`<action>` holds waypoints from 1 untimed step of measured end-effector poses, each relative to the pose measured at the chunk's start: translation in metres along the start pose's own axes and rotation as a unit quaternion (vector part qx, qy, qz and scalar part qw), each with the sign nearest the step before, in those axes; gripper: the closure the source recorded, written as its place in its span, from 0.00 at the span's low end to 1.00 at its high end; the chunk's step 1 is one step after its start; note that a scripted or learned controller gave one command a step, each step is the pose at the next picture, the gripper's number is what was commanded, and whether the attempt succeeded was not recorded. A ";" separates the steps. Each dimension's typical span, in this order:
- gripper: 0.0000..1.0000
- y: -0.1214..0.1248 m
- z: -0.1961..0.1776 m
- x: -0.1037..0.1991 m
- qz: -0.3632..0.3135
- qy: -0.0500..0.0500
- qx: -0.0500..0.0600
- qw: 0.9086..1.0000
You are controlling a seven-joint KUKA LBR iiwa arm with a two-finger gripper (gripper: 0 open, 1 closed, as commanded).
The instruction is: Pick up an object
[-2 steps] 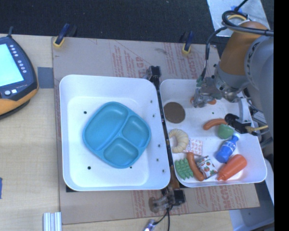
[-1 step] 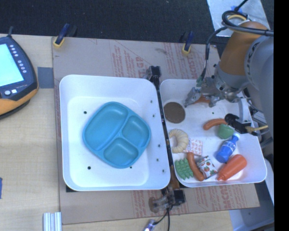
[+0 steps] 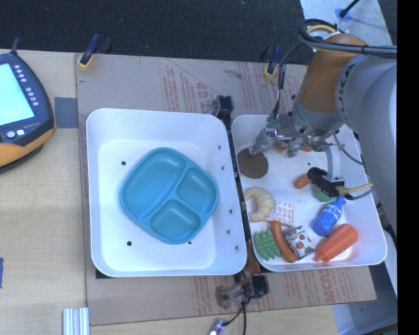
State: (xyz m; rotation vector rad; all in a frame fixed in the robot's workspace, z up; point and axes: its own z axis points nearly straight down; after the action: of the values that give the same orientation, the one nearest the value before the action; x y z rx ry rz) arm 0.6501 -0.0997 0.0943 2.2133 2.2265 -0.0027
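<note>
Grey and orange, your arm hangs over the right bin (image 3: 377,253), its hand (image 3: 279,139) low beside a brown disc (image 3: 252,163), grip state impossible to tell; toys crowd close, so closing could snag a neighbour or slip off.

A robotics lab: a wooden table (image 3: 35,215) with a clamped cardboard sheet (image 3: 160,82), two white bins (image 3: 98,187), and a robot teach pendant (image 3: 14,110) at the upper left of the frame
</note>
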 end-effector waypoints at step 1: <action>0.00 -0.057 0.000 0.004 0.001 -0.001 -0.001 1.000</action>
State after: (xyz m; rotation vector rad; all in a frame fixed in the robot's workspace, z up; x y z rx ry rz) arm 0.5926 -0.0959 0.0946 2.2137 2.2225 -0.0013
